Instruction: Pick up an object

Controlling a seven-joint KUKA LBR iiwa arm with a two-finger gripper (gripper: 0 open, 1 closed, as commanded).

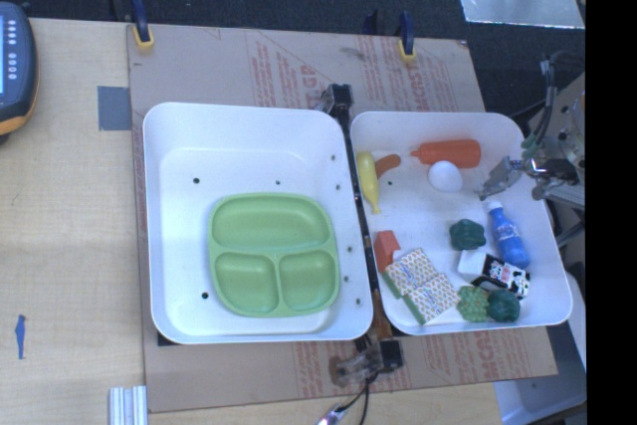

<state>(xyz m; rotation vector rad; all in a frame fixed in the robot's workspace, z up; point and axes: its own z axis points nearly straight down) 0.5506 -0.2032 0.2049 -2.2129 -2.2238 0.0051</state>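
Observation:
The right bin (pixel 557 259) holds several small objects: a yellow banana (pixel 368 180), a brown sausage (pixel 387 163), an orange-red carrot-like piece (pixel 449 152), a white ball (pixel 445 176), a dark green lump (pixel 466 234), a blue bottle (pixel 508 236), a red block (pixel 385 247), a patterned box (pixel 422 284) and green broccoli (pixel 489 305). My gripper (pixel 510 174) hangs at the bin's right rim, just above the blue bottle and to the right of the white ball. Nothing shows as held in it.
The left bin (pixel 169 214) holds a green divided plate (pixel 274 254). Blue clamps (pixel 141 20) pin the cardboard at the back. A dark device (pixel 15 65) lies at the bench's left edge. A black-and-white toy (pixel 505 274) sits near the broccoli.

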